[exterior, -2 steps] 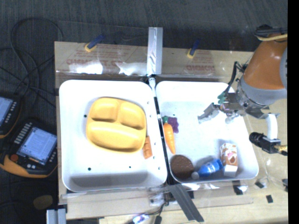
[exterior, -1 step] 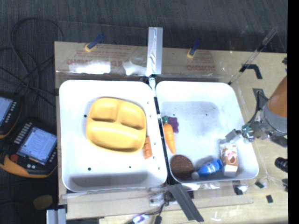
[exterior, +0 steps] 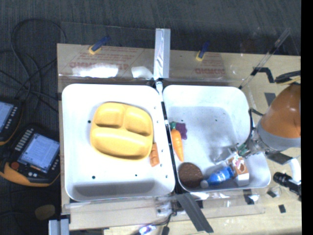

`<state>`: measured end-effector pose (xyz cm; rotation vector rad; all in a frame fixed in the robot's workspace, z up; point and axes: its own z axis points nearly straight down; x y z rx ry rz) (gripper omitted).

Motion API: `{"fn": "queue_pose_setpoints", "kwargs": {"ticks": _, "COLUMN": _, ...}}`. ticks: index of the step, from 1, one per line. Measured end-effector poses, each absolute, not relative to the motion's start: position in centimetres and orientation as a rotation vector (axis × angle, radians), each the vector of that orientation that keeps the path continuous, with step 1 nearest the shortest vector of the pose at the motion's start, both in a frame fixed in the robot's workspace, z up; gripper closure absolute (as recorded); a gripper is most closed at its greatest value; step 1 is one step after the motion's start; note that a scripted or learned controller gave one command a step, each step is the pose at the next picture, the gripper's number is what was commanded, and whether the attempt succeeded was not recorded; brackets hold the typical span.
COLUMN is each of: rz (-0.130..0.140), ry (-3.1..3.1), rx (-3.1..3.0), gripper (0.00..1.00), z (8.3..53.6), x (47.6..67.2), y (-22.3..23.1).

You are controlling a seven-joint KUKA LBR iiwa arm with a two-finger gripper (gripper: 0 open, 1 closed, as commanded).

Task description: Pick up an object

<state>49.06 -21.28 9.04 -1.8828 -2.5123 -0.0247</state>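
Observation:
My gripper point(exterior: 231, 154) reaches down into the right bin point(exterior: 210, 99) near its right wall, below the arm's orange band point(exterior: 286, 112). It hangs just above and left of a small white and orange carton point(exterior: 240, 167). A blue bottle point(exterior: 220, 176) lies beside the carton along the front wall. A brown round object point(exterior: 190, 173) sits at the front left of this bin. An orange carrot point(exterior: 176, 144) and a small purple piece point(exterior: 181, 129) lie by the left wall.
The left bin point(exterior: 78, 180) holds a large yellow compartment tray point(exterior: 122, 130), with a small orange piece point(exterior: 154, 155) by its right edge. A metal divider point(exterior: 162, 53) stands behind the bins. Handheld controllers point(exterior: 29, 153) and cables lie to the left of the bench.

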Motion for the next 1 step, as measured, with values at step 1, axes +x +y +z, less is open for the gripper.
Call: {"fn": "queue_pose_setpoints", "kwargs": {"ticks": 1, "rz": -0.025, "ry": -2.519, "rx": -1.893, "gripper": 1.0, "z": 9.97, "x": 49.29, "y": -21.52}}
